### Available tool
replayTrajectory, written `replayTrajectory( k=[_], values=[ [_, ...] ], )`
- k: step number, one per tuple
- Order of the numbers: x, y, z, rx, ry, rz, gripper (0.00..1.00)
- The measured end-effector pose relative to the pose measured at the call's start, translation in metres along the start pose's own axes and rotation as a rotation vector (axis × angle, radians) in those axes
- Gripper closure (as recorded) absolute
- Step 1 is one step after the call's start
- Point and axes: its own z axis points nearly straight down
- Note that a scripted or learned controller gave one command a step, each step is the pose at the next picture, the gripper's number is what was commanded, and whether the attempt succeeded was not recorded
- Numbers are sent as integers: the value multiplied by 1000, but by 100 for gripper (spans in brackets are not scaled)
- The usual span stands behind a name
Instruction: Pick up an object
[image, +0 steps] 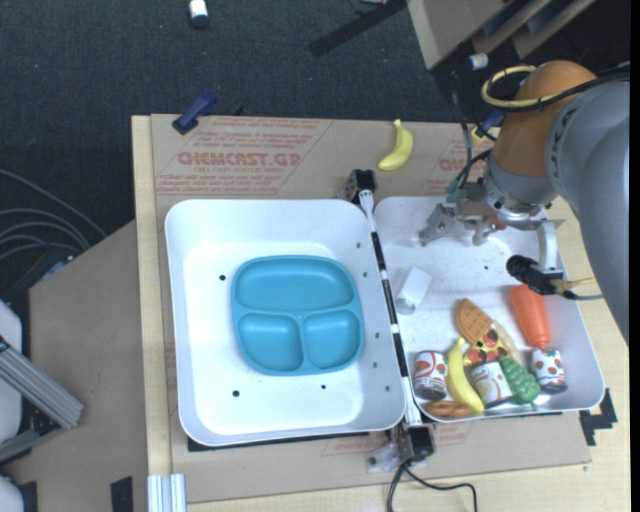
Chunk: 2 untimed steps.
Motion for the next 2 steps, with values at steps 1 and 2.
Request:
replayTrajectory(
  k=[1, 2],
  values=[
    [-21, -71, 11, 5, 2, 3, 0],
    [-7, -44, 10, 1, 1, 2, 0]
  ],
)
